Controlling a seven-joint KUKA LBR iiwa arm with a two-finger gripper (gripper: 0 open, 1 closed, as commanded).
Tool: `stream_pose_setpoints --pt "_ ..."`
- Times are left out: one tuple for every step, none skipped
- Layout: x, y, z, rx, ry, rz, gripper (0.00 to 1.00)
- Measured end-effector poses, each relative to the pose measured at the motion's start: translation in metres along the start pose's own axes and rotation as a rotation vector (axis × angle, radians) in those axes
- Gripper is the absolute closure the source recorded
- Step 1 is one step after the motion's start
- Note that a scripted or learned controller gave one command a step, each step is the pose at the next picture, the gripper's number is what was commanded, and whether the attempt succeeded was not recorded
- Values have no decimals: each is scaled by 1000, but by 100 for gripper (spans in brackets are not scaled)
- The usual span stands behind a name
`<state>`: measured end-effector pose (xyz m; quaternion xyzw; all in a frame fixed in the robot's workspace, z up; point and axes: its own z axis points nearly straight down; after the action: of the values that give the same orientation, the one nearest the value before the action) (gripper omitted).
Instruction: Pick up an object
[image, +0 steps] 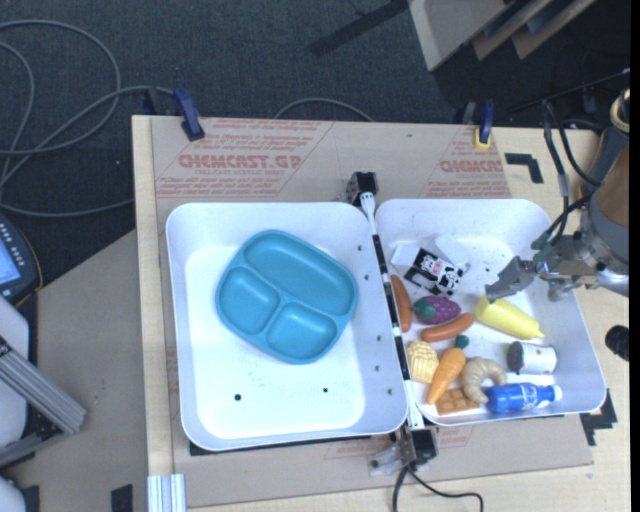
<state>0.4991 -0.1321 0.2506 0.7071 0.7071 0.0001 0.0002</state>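
Note:
The right bin (470, 215) holds several toy foods. Among them are a black and white cow toy (432, 268), a brown sausage (400, 300), a purple piece (437, 308) and an orange-red pepper (447, 327). Nearer the front lie a corn cob (422, 360), a carrot (447, 372), a beige pastry (482, 372), a small white cylinder (530, 356) and a blue bottle (517, 397). My gripper (530, 286) hangs open over the bin's right half, just above a yellow fruit (510, 318), with nothing between its fingers.
The left bin (190, 330) holds a blue divided plate (287, 295). A black clamp (362, 185) sits at the back where the two bins meet. Blue clips (187, 112) hold the cardboard sheet at the bench's far edge. Cables trail over the dark floor behind.

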Motion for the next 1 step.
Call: stream_pose_setpoints --pt "-24 -7 153 -8 -3 1 0"
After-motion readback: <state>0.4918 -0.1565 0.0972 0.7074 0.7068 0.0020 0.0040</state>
